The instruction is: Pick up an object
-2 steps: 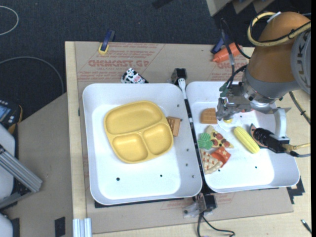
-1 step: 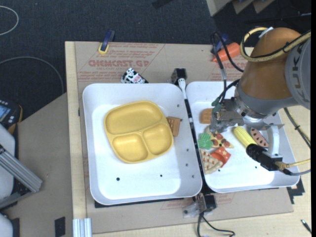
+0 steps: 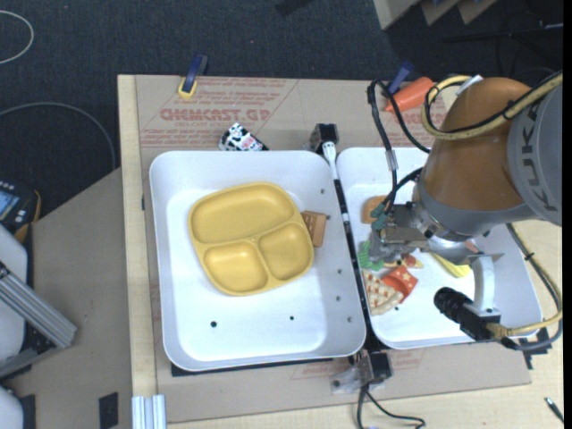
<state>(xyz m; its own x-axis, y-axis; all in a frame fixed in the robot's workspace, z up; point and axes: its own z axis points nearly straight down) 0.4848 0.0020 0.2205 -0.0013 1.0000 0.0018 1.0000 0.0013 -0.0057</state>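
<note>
My gripper (image 3: pixel 391 242) is lowered into the right bin (image 3: pixel 518 280), near its left side, over a cluster of small toy food. Just below it to the left lies a green piece (image 3: pixel 369 257). A red piece (image 3: pixel 401 281) and a tan waffle-like piece (image 3: pixel 382 297) lie in front of it. Behind the gripper sits an orange-brown piece (image 3: pixel 373 209), and a yellow piece (image 3: pixel 452 267) pokes out under the wrist on the right. The arm's body hides the back of this bin.
The left bin (image 3: pixel 179 302) holds a yellow divided plate (image 3: pixel 250 237) with a small brown block (image 3: pixel 315 228) at its right edge. Behind the bins lie a black-and-white toy (image 3: pixel 241 138), a blue-yellow clamp (image 3: pixel 190 77) and an orange object (image 3: pixel 413 92).
</note>
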